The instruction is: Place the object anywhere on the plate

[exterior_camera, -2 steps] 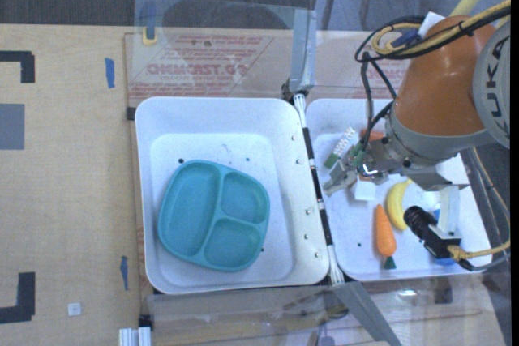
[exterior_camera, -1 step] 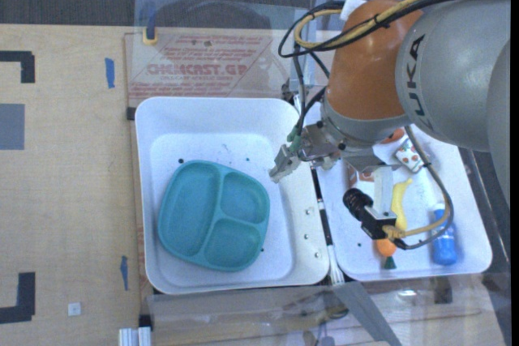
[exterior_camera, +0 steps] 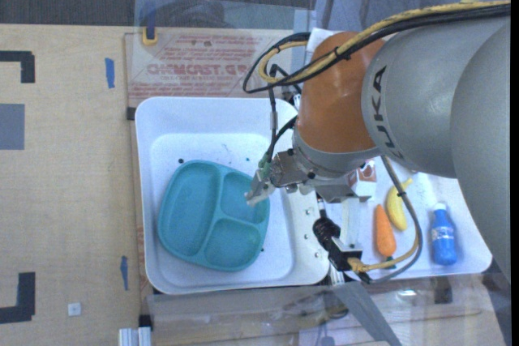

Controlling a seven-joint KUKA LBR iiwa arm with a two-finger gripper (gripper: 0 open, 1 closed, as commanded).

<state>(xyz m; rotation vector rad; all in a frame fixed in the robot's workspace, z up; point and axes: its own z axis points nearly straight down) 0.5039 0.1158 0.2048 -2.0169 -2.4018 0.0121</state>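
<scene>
Your readable text is scant. Arm (exterior_camera: 438, 85): black letters "KU" on grey casing, just right of orange band (exterior_camera: 340, 105), running sideways, rest of word cut off. Board (exterior_camera: 203, 65) just behind left bin (exterior_camera: 150, 142): red print in several lines, too blurred for you to read; largest line maybe begins "CA". You get no numbers or other labels legible.

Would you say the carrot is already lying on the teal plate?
No, the carrot lies in the right bin beside a banana, while the plate sits in the left bin.
</scene>
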